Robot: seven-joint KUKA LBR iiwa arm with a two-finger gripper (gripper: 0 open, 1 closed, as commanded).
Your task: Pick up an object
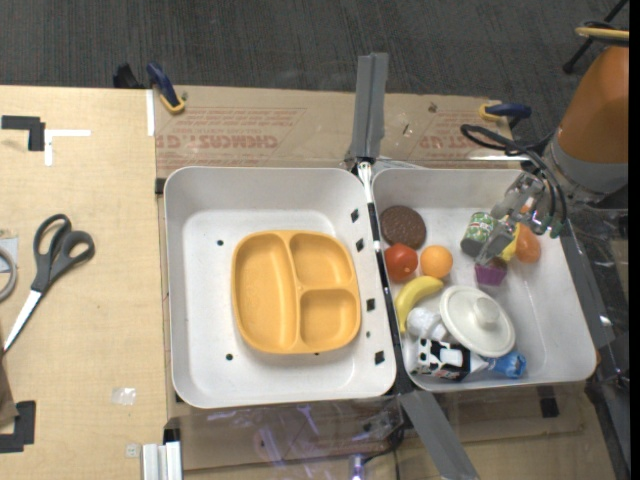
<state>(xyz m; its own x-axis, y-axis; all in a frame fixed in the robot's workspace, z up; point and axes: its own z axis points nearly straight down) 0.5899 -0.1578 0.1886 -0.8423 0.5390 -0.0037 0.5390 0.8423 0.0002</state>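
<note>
On the far left, the pale wooden bench (80, 348) lies mostly bare, with a pair of black-handled scissors (45, 263) resting well apart from the bins. A sheet of brown cardboard (260, 133) runs behind both bins, pinned by a blue clamp (165, 88) at its left corner and another blue clamp (505, 113) toward the right.

The left bin (190, 298) holds a yellow divided tray (297, 291) lying flat near its middle; a wide margin of bare white floor surrounds the tray on every side, so there is open room along all four walls.

The right bin (560, 353) is crowded. Just beside the shared wall sit a dark brown round disc (404, 225), a red tomato-like ball (401, 261) and an orange ball (436, 261), the last two nearly touching. Below them a yellow banana (417, 295) curves against a white lidded pot (478, 321), which overlaps a black-and-white cow-patterned object (440, 359) and a small blue piece (510, 366) near the front wall. The right strip of this bin's floor is bare.

The gripper (500, 230) comes in from the right under the orange-banded arm (600, 108), low over the back right part of the bin. A green and white object (481, 230) sits at its fingertips, touching or just beside them; whether the fingers are spread or closed on it I cannot tell. A small purple cup (490, 272) stands just below, and an orange and yellow fruit (522, 245) lies close against the gripper's right, hemming that spot in.
</note>
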